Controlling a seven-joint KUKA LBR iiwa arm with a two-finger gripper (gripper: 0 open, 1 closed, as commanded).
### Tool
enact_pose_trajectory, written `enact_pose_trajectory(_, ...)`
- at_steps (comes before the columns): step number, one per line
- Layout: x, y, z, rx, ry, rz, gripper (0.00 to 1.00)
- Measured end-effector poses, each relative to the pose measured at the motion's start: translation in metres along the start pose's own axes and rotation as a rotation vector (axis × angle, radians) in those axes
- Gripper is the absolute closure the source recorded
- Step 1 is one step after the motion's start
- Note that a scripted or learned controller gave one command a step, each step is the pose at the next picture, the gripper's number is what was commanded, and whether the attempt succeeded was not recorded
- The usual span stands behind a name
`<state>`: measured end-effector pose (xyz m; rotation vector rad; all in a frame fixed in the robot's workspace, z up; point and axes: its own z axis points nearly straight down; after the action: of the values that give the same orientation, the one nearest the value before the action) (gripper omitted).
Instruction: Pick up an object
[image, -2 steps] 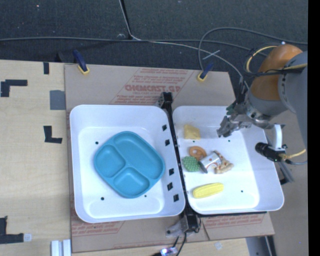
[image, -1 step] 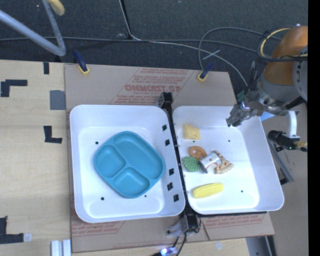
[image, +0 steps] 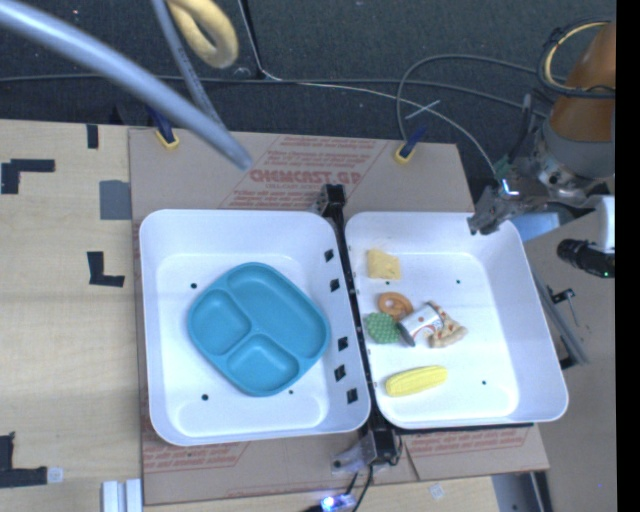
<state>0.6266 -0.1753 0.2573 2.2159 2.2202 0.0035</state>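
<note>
Where the two white bins sit side by side on the worktop, you will find the left bin (image: 160, 330) carrying a blue divided tray (image: 258, 327) near its middle. The right bin (image: 520, 330) carries the loose items, grouped toward its left wall: a pale yellow wedge (image: 382, 264) nearest the far edge, then an orange pretzel-like ring (image: 394, 303), a green leafy piece (image: 380, 327) just beside the dividing wall, a small white and brown packet (image: 422, 322) touching a tan lumpy piece (image: 447, 331), and a yellow corn cob (image: 415, 380) nearest the front edge, lying apart from the rest.

You will see the arm (image: 580, 90) at the far right corner of the worktop, with its pincer (image: 490, 215) poised over the far right corner of the right bin, well apart from every item. Nothing lies between its tips. Whether it stands wide or narrow, I cannot tell; the dark end is too small and blurred.
</note>
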Motion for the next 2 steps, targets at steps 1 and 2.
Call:
enact_pose_trajectory(1, 0.051, 0.013, 0.01, 0.005, 0.002, -0.003, 1.0)
enact_pose_trajectory(2, 0.108, 0.008, 0.023, 0.007, 0.002, -0.004, 1.0)
